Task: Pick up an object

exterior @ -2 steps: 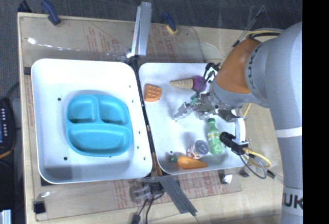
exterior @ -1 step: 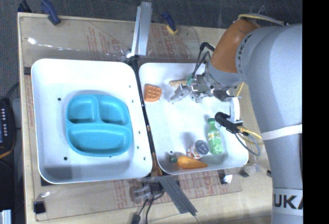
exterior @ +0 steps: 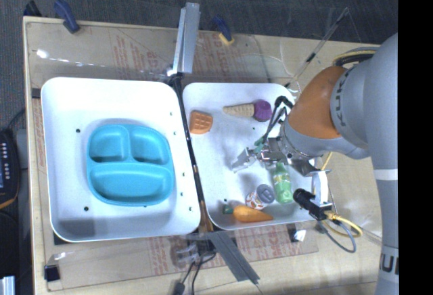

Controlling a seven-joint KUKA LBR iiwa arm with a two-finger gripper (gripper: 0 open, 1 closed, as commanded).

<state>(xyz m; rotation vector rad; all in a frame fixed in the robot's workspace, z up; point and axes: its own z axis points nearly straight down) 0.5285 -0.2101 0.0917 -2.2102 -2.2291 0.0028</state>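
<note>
From above, the bench (exterior: 40, 57) carries two shallow white bins side by side. The left bin (exterior: 61, 111) holds a blue divided plate (exterior: 130, 164) with three compartments, lying flat near the middle. The right bin (exterior: 210, 172) holds a scatter of small toys: an orange waffle-like piece (exterior: 200, 122) near its upper left corner, an ice cream cone (exterior: 247, 109) with a purple scoop lying on its side near the top edge, a green bottle (exterior: 281, 184) towards the right side, a small round can (exterior: 259, 197) just beside the bottle's lower end, and a carrot (exterior: 249, 214) lying along the bottom edge. The grey arm (exterior: 352, 118) with its orange band reaches in from the right, and the gripper (exterior: 252, 157) sits low over the middle of the right bin, just left of the green bottle. Its metal fingers (exterior: 240, 161) point left with a narrow gap between them, and nothing shows between them.
</note>
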